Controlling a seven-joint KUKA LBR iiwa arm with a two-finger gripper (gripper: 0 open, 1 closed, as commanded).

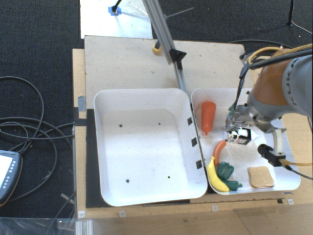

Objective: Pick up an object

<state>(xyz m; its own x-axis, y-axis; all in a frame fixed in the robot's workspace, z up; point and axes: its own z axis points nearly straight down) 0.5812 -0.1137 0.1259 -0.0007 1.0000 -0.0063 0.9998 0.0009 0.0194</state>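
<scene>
The right bin holds several toy foods. An orange carrot lies at its upper left. A small red-orange chili lies in the middle, with a yellow banana and a dark green piece below it. A tan slice of bread lies at the lower right. My gripper hangs over the middle of this bin, just right of the chili and below the carrot's level. Nothing shows clearly between its tips.
The left bin lies beside the right one, with black clips along the shared wall. A grey pole slants across the board from the top. Cables trail over the dark floor at left, near a tablet.
</scene>
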